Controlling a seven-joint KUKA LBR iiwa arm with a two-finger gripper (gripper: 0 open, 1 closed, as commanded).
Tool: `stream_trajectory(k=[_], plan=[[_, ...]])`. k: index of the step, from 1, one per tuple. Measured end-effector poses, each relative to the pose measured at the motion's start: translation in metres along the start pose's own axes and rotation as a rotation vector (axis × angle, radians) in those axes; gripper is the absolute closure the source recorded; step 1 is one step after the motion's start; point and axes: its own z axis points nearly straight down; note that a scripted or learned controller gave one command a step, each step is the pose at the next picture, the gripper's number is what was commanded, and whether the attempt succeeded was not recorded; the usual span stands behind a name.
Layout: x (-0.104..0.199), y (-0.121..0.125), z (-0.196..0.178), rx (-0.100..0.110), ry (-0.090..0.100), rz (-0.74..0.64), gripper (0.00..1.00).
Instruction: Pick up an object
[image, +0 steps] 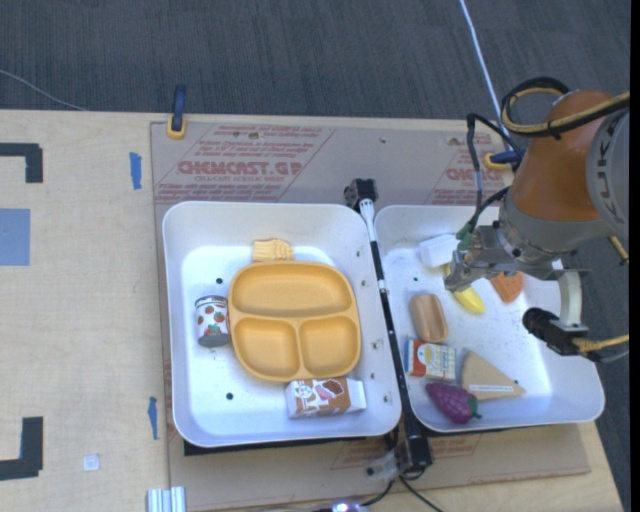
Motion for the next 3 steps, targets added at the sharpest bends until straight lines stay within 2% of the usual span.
stream_trajectory(k=[1,2,3], plan=[[-0.001,0.0,0.0,0.001,-0.001,0.001,0.0],[-0.019,-0.031,0.09,0.0,-0.001,0.002,0.0],[-0.019,-0.031,0.08,-0.003,-0.002,0.002,1.0]])
